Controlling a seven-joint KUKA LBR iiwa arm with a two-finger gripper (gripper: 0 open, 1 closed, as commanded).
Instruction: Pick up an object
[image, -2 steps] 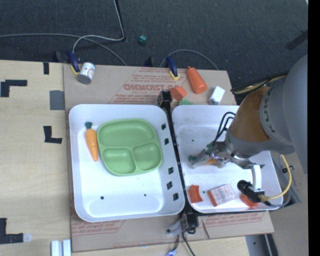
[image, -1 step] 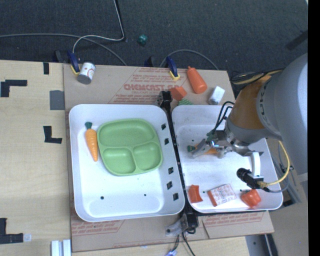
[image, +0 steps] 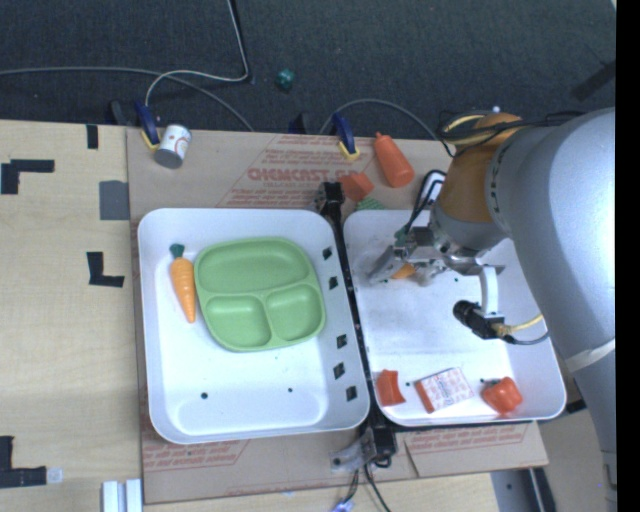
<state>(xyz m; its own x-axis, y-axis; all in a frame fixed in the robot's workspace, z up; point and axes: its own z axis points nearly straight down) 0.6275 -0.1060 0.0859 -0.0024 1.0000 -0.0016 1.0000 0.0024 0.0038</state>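
Green plastic three-compartment tray (image: 262, 293) beside tapered orange carrot (image: 183, 285)

We're looking at a thick arm (image: 570, 230) with a smooth, rounded, pale grey shell. Above its wrist we see the orange band (image: 470, 190), glossy and curved, and yellow cabling peeks out along the band's top edge. Below that we pick out a darker grey metal wrist section. A black cable loops beside it, and a white bracket carries a black fitting with a yellow lead trailing off.
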